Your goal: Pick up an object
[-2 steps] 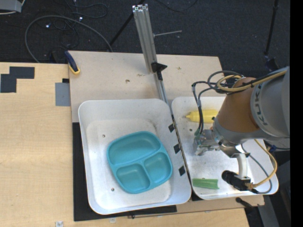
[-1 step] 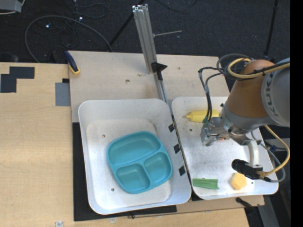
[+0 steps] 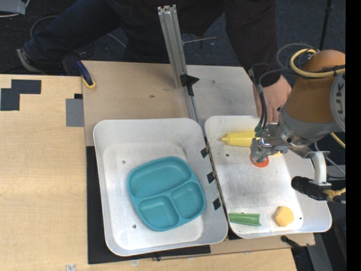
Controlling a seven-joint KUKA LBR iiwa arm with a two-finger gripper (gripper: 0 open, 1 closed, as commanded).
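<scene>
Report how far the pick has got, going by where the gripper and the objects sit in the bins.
Done: the gripper has reached into the right bin and is low over a small red-orange object, beside the yellow object. In hand: nothing visibly lifted; whether the fingers have closed cannot be told. Left: grasp and raise one. The green piece and yellow-orange piece lie untouched; the teal tray sits in the left bin.

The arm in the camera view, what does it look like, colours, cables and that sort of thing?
The arm is bulky and rounded, with an orange band above a grey wrist section. A yellow cable loops beside its top, and dark cables run alongside. The gripper at its end is small, metallic grey and boxy.
</scene>
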